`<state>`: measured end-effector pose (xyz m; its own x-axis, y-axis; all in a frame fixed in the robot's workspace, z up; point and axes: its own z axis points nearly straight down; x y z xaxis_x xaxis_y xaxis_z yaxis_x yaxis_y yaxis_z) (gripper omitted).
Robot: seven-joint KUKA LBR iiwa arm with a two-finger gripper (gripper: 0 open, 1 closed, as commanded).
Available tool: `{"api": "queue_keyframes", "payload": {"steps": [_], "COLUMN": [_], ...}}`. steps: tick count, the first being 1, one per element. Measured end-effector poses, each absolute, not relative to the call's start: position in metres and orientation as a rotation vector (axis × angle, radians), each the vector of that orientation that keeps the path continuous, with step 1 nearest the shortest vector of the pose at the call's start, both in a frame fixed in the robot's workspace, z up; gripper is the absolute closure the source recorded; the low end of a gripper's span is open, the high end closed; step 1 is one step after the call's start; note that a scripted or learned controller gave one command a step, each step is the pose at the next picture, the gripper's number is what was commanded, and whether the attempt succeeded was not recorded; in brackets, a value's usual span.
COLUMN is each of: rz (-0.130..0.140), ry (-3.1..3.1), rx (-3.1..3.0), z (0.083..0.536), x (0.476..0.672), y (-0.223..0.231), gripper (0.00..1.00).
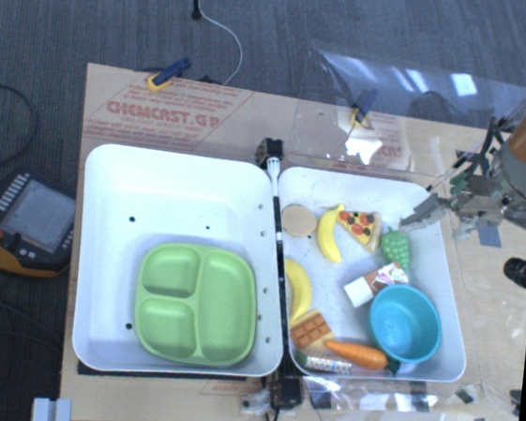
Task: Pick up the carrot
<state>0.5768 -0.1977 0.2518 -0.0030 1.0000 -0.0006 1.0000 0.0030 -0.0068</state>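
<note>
— Looking down, where do we find the carrot [356, 354]?

— We see it lying on its side near the front wall of the right bin [454, 316], orange, with its point toward the waffle [311, 331]. The blue bowl [405, 324] sits just behind it, touching or nearly so.

— And the gripper [459, 201]?

— We place it at the bin's far right corner, well apart from the carrot, up by the rim. Nothing sits between its fingers. Whether they are apart or together, we cannot tell; the metalwork there is too cluttered to read.

— What else do we count in that bin?

— A banana [330, 238] beside a pizza slice [359, 226], a round tan cookie [299, 220] by the left wall, green grapes [395, 248] near the gripper, a second banana [298, 287] against the divider, and a small white block [359, 290] just left of the bowl.

— And the left bin [114, 188]?

— We see a green divided plate [198, 303] in its front half, lying flat.
</note>
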Motion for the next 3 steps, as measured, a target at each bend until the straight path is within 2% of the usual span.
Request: {"api": "queue_keyframes", "payload": {"steps": [1,3], "rz": [0.014,0.010], "ry": [-2.261,-2.289], "rx": [-2.164,-2.141], "z": [0.172,0.160], "x": [0.597,0.483], "y": [-0.148,-0.120], "gripper": [0.00,0.00]}}
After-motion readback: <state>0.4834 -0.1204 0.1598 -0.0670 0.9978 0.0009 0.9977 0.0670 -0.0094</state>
